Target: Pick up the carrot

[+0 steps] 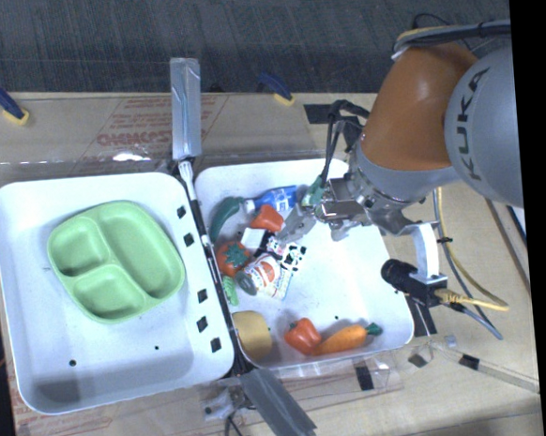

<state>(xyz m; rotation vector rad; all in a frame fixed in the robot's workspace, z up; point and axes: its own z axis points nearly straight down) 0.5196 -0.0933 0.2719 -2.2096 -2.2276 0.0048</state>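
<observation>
2 shallow white bins sit side by side on the bench. The left bin (40, 372) holds a light green divided plate (116, 260) with 3 compartments, lying toward the bin's upper half. The right bin (377, 279) holds a cluster of small items.

The carrot (344, 337) lies on its side along the near wall of the right bin, orange body pointing left and green top toward the right. Its left end touches a red-orange toy pepper (302, 333) with a green stem. Just left of that, in the near left corner, sits a tan round block (253, 331).

The upper left part of the right bin carries a jumble: a blue-labelled bottle (276, 201), a green-tipped item (226, 212) beside it, an orange piece (267, 218), a red piece (231, 258), a red and white can (262, 276) on its side, and a black and white spotted toy (290, 254).

The arm (434, 115) reaches in from the right, its orange band high over the bin's upper right corner. The gripper (303, 212) is low among the jumble, near the blue bottle and the spotted toy, well apart from the carrot. Whether its jaws are apart or together cannot be made out against the clutter, and no object is clearly seen between them.
</observation>
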